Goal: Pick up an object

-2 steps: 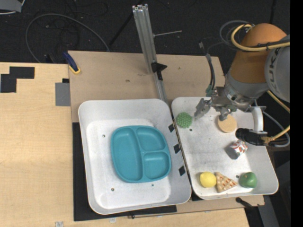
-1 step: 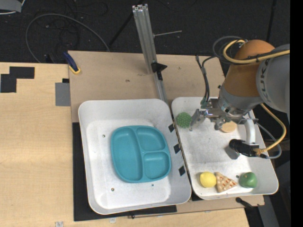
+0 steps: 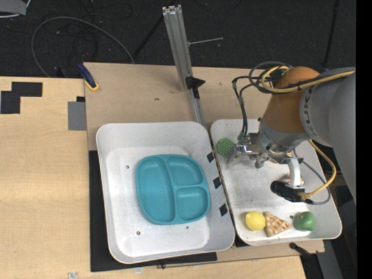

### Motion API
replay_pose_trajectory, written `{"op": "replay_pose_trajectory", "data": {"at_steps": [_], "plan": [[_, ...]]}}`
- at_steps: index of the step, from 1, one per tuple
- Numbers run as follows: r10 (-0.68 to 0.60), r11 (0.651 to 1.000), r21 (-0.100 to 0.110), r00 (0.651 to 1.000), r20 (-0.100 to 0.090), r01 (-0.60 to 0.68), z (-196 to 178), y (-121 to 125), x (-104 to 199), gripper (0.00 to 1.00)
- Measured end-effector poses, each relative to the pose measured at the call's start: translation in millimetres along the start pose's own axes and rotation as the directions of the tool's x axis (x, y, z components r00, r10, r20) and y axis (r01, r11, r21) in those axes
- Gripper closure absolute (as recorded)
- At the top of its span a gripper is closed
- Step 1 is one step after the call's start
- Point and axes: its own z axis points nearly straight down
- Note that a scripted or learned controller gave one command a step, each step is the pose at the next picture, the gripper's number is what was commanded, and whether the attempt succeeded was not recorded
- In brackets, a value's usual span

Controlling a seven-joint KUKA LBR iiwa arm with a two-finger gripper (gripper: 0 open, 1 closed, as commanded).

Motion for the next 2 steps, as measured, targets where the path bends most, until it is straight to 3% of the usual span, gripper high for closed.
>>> {"op": "replay_pose_trajectory", "data": {"at_steps": [1,2], "plan": [[0.004,1.0,-0.001,1.0,0.0,-0.004,-12.8,0.0,-1.4,1.0],[0.001,1.0,-0.009,1.0,0.002,-0.001,-67.3,1.5,-11.4,1.0]]}}
